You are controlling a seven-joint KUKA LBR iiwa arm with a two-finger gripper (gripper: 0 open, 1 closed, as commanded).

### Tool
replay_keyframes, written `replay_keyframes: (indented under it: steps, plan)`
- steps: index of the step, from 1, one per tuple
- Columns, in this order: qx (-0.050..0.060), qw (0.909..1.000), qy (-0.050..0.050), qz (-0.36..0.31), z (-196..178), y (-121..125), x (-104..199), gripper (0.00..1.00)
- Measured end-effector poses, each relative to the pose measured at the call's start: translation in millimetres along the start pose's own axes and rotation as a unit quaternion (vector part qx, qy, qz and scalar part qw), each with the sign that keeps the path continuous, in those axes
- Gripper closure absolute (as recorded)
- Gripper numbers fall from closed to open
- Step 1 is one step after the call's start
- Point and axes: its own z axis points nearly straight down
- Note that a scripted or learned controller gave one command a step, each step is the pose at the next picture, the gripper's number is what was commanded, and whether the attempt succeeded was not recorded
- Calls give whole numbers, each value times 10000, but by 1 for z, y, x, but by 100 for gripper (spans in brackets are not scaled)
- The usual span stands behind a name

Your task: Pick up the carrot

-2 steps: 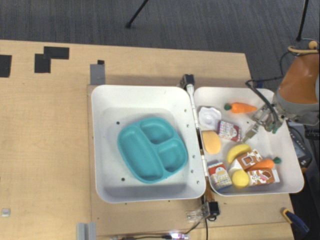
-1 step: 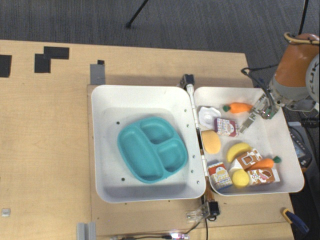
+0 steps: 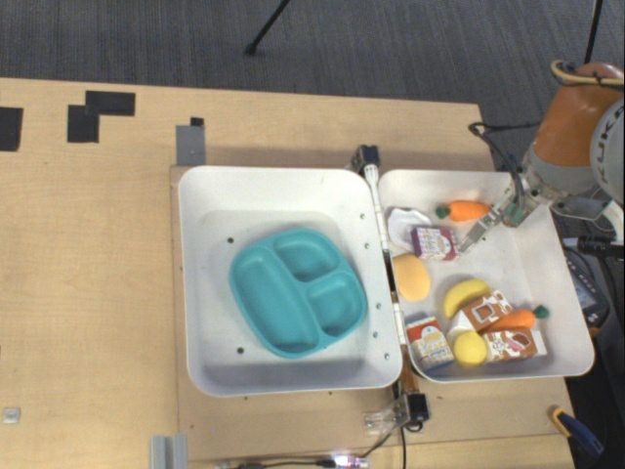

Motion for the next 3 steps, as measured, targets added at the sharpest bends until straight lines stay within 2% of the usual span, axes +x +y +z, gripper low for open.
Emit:
replay_keyframes:
  steps: [1,2,3]
  plan:
    - [-142,9845,-135,1742,0,9,-6,0]
    - [-107,9617,-96,2737,0,10,-7,0]
    - [-12,9189,-15,3945,0,8,-4,0]
